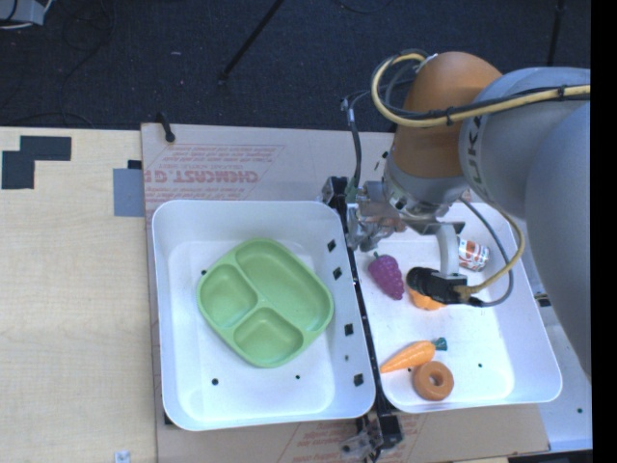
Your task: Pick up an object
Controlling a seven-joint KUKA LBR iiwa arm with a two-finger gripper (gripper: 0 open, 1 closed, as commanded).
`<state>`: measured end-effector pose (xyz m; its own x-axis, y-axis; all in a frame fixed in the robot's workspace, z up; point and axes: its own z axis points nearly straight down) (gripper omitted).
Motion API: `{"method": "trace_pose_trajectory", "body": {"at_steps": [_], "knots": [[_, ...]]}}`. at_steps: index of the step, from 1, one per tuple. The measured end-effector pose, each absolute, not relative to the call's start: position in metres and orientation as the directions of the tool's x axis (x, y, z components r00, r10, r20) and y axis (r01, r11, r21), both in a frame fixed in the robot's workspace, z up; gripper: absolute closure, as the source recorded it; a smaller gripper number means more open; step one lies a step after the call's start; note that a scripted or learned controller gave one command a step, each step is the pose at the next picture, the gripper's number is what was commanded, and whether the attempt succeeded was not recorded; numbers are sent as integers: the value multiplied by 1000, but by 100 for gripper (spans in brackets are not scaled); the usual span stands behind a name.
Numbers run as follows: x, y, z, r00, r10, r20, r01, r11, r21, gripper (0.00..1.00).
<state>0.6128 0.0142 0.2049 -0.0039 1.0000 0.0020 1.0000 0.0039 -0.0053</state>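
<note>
Purple grape bunch [387, 276] is being approached in the right bin [501, 374], just below the gripper [371, 230]; nothing is being held, finger gap can't be told. Prob. light, soft rubbery toy w/ bumpy skin; best gripped across its narrow middle. Carrot [408, 356] is lying further below the grapes.

- We note two white bins: left bin [183, 394], right bin [501, 374].
- Pale green divided plate [265, 302].
- Purple grape bunch [388, 276].
- Orange carrot [407, 357], small green tip.
- Brown-orange ring doughnut [433, 381].
- Arm [521, 133]: grey, orange band, yellow cable.
- Worktop [67, 307]: light wood, grey and dark blue patches.
- Cardboard [217, 172]: tan, red lettering.
</note>
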Motion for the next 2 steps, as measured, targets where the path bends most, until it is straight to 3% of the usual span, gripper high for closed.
{"method": "trace_pose_trajectory", "body": {"at_steps": [2], "knots": [[592, 110, 223, -4, 1000, 1, 1000, 4, -4, 100]]}}
